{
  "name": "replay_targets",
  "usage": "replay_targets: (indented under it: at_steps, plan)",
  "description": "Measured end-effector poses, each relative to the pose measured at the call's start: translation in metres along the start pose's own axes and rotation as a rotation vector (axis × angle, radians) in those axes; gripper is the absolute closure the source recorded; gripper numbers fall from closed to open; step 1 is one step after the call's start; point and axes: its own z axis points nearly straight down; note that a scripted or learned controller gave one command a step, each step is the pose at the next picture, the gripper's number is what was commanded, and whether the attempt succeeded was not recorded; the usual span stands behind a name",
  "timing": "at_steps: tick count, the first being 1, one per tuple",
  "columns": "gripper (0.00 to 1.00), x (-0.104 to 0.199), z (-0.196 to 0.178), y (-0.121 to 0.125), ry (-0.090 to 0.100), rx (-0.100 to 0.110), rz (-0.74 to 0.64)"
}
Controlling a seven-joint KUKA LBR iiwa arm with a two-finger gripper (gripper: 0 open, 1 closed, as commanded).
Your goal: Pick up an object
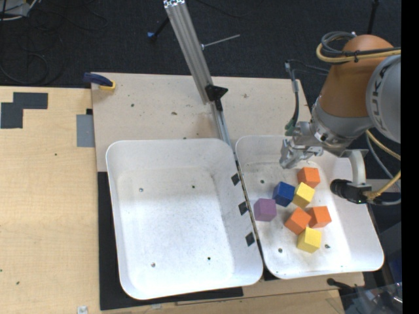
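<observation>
Blocks (302, 208) clustered in right bin (357, 257) | end effector (292, 156) above them | finger state unclear, nothing visibly held

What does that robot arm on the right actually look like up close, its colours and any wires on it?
The arm is smooth grey metal with a rounded orange band above the wrist and dark lettering on the grey shell. A tan cable loops over the top of the orange part. At the end sits a small silvery metal gripper.
</observation>
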Motion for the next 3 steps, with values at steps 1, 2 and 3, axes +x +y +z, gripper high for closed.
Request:
replay_targets:
  at_steps: [1, 2, 3]
  plan:
    - [1.00, 0.045, 0.007, -0.018, -0.001, 0.001, 0.001]
    - [1.00, 0.089, -0.006, -0.028, -0.002, -0.001, 0.001]
    - [1.00, 0.142, -0.005, -0.035, -0.001, 0.002, 0.000]
